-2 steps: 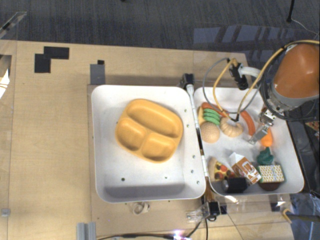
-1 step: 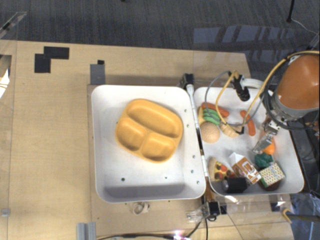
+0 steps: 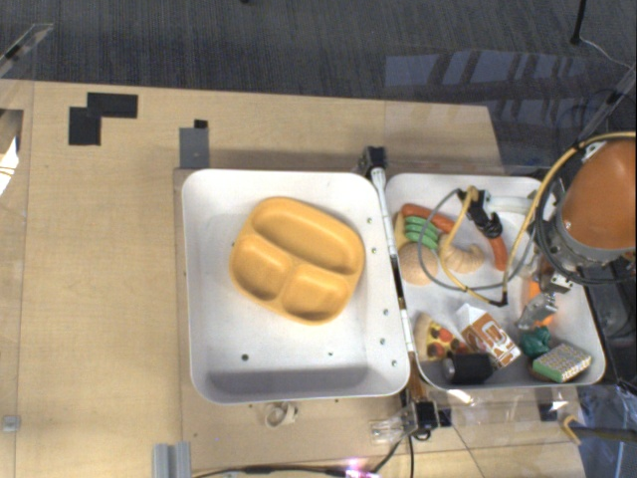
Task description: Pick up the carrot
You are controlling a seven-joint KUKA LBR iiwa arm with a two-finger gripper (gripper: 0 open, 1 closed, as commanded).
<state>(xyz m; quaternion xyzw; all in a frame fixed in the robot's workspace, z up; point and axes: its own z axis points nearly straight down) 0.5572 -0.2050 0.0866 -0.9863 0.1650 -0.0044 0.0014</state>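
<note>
The surface (image 3: 100, 297) is pale wood, matt, with faint grain. The left bin (image 3: 214, 366) and right bin (image 3: 582, 325) are smooth white plastic with a soft sheen. The yellow divided dish (image 3: 297, 257) is moulded plastic, smooth and semi-gloss. The carrot (image 3: 420, 211), near the right bin's far left corner, looks like smooth plastic. The sponge (image 3: 562, 363), in its near right corner, has a rough, porous face. The small box (image 3: 495, 339) is printed card.

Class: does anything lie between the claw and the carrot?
Yes: a tan rounded item lies between the claw, near the right bin's right side, and the carrot at its far left corner.
</note>
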